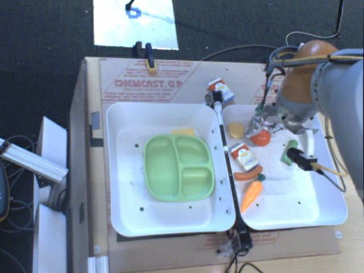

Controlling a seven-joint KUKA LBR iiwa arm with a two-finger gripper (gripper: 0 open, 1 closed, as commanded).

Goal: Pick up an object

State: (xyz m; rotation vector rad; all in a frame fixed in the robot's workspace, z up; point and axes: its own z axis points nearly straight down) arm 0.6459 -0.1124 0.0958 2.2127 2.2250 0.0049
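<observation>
Camera view: gripper (pixel 263 125) low in right bin (pixel 296 201), upper part of frame; finger gap not resolvable, cannot tell whether anything held. Red tomato (pixel 261 137) directly at fingertips, touching or just below. Yellow piece (pixel 236 131) just left. Carton (pixel 245 156), sausage (pixel 248 175), carrot (pixel 252 192) lower left. Green item (pixel 292 155) right. Left bin (pixel 128 218) holds green tray (pixel 178 167).

Left bin (pixel 122 169): divided tray (pixel 178 166) at centre. Right bin (pixel 318 209): carton (pixel 245 156) near the left wall, sausage (pixel 248 174) just before it, carrot (pixel 252 191) nearest the front.
</observation>
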